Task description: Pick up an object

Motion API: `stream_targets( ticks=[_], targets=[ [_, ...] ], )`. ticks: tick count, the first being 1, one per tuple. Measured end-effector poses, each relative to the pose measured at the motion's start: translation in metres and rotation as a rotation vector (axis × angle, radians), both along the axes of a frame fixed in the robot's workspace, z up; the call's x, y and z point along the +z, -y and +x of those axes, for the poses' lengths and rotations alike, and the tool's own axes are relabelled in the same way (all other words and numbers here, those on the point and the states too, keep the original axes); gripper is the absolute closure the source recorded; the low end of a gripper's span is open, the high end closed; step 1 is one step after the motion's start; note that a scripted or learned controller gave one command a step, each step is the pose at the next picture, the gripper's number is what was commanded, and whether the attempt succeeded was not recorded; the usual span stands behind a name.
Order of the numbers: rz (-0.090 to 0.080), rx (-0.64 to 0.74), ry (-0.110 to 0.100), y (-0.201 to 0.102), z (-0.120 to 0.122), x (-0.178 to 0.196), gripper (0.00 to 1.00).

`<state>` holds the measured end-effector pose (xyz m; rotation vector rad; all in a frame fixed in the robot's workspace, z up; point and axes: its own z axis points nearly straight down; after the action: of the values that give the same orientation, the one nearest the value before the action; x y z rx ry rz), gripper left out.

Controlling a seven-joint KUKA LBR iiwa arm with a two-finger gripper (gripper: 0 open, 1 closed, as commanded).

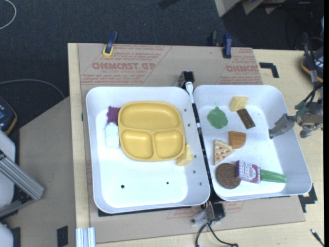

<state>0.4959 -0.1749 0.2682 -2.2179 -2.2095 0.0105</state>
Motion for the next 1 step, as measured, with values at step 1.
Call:
stream_targets(
  ticks=[1],
  targets=[
    [-0.003, 0.004, 0.013, -0.0004, 0.0023, 0.0062, 0.0]
  ],
)
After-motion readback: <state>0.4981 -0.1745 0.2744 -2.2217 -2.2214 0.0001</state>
